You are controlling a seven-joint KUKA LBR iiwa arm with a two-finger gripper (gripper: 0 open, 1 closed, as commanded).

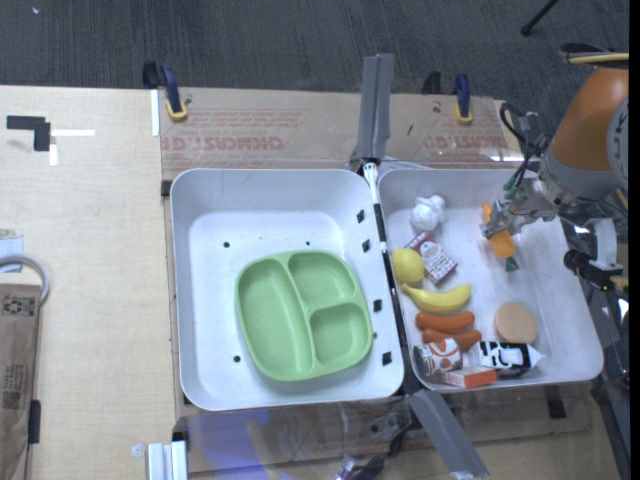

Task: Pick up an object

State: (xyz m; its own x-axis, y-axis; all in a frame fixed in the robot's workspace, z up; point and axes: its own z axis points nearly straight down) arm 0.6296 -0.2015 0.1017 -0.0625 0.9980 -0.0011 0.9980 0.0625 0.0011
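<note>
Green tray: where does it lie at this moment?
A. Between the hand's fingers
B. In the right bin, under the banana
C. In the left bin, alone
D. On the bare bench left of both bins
C: the green tray lies flat on the floor of the left bin, while the banana and the other small items are in the right bin.
</note>
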